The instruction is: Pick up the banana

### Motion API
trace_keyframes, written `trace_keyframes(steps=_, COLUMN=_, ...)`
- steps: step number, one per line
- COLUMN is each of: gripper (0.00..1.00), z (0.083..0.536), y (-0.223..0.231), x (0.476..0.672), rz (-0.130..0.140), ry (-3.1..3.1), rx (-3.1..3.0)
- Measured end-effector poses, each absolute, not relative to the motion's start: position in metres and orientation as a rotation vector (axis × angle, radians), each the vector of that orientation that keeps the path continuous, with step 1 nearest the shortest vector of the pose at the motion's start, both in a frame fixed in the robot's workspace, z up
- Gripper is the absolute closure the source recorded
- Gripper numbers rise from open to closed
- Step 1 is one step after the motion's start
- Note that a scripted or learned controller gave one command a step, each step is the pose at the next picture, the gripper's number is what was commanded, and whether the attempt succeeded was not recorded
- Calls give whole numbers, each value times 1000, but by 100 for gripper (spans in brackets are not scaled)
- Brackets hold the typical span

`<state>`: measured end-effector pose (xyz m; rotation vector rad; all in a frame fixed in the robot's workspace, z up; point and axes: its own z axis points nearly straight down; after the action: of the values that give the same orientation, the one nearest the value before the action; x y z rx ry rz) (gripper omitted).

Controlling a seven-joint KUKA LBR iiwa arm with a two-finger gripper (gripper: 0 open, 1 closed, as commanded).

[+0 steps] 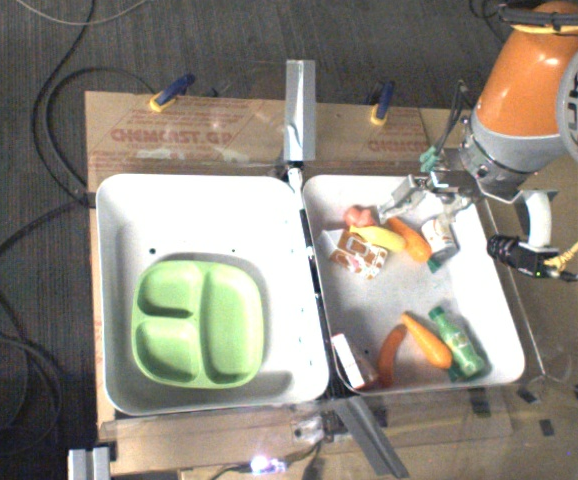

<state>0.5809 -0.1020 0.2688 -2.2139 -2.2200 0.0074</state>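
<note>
On the left sits a green divided plate (pixel 201 320) in the left bin (pixel 119 218), and behind it the cardboard (pixel 199 133) on the bench reads "CHEMCAST GP" in red, reversed. The banana (pixel 380 238) lies in the right bin (pixel 489 298) toward its far side, between an orange-and-white packet (pixel 358 253) and a carrot (pixel 409 238). My hand (pixel 424 200) hangs just right of the banana, fingers spread wide around nothing, with my orange-banded arm (pixel 529 78) slanting in from the upper right.

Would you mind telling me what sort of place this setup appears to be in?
Most likely a robotics lab workcell: a robot arm reaches over two white bins on a cardboard sheet clamped to the bench, loose cables run across the carpet, and toy food such as a banana serves as test objects.
</note>
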Motion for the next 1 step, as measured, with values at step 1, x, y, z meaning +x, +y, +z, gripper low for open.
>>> trace_keyframes(steps=1, gripper=0, z=129, y=-138, x=623, rz=2, ry=-2270, rx=-2168)
